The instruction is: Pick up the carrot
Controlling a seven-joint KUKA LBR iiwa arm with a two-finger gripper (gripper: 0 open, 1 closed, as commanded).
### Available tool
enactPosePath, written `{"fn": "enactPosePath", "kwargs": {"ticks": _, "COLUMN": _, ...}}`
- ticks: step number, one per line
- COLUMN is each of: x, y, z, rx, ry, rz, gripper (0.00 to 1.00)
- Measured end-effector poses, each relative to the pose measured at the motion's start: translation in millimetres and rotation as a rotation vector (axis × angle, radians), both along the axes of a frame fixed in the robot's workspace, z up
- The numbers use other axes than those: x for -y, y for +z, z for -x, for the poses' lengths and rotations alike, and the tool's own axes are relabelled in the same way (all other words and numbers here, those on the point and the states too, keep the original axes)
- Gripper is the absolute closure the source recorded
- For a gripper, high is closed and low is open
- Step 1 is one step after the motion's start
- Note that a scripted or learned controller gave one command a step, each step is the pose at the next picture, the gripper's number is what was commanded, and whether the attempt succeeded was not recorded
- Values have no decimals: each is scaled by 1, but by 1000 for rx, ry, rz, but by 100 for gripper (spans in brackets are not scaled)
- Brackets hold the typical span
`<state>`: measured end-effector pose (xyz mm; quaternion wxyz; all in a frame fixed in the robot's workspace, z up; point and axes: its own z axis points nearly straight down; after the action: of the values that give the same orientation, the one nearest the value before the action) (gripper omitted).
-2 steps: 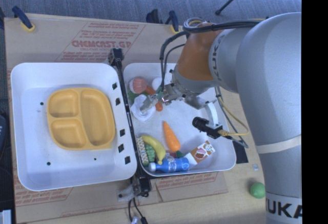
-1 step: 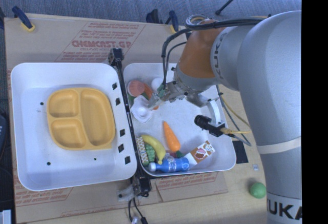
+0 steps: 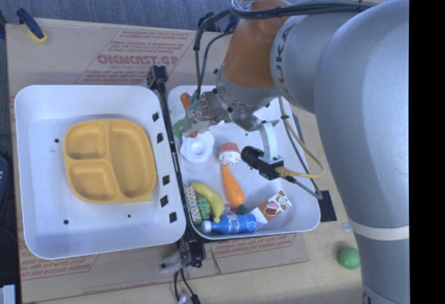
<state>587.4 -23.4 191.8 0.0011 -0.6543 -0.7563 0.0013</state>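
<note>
The carrot (image 3: 232, 186) lies in the right bin (image 3: 306, 216), lower centre of the frame, between a banana (image 3: 210, 199) and a carton (image 3: 276, 205), so the end effector (image 3: 201, 113), whose grip I cannot tell, should descend squarely across its middle, clear of those neighbours.

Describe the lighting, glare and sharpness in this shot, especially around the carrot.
Camera view: soft, even light with faint shadows; the top right corner is blown out to white glare. The carrot in the right bin is evenly lit and fairly sharp. The arm, close to the lens, looks large and softly blurred. The yellow tray in the left bin shows a mild sheen.
</note>
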Motion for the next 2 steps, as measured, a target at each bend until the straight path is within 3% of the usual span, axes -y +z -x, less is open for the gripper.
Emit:
{"fn": "enactPosePath", "kwargs": {"ticks": 1, "x": -63, "y": 65, "z": 0, "rx": 0, "ry": -196, "rz": 1, "gripper": 100}}
{"fn": "enactPosePath", "kwargs": {"ticks": 2, "x": -63, "y": 65, "z": 0, "rx": 0, "ry": -196, "rz": 1, "gripper": 0}}
